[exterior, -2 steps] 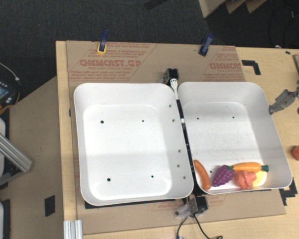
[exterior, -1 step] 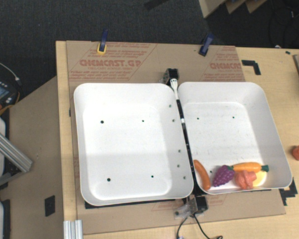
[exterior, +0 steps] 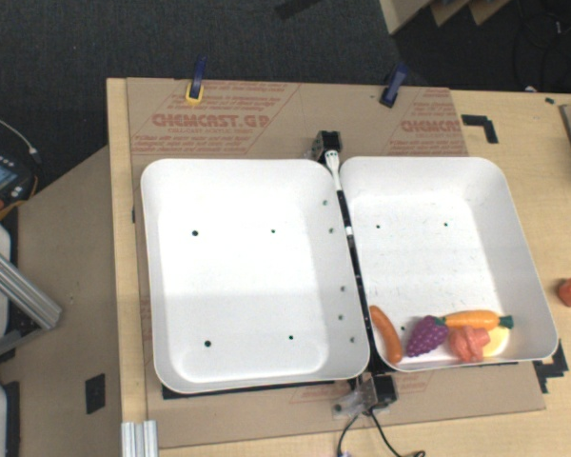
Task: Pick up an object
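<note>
Purple grapes between sausage and carrot, near front wall of right bin.

Right bin, near edge: four toy foods clustered. Orange sausage lies at a slant by the left wall; purple grape bunch just beside it; carrot lies flat, touching a red-and-yellow piece below.

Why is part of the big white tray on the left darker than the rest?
In the camera view, a soft shadow covers the upper part of the left bin, while its lower part is brightly lit; the toy food in the right bin looks slightly blurry.
</note>
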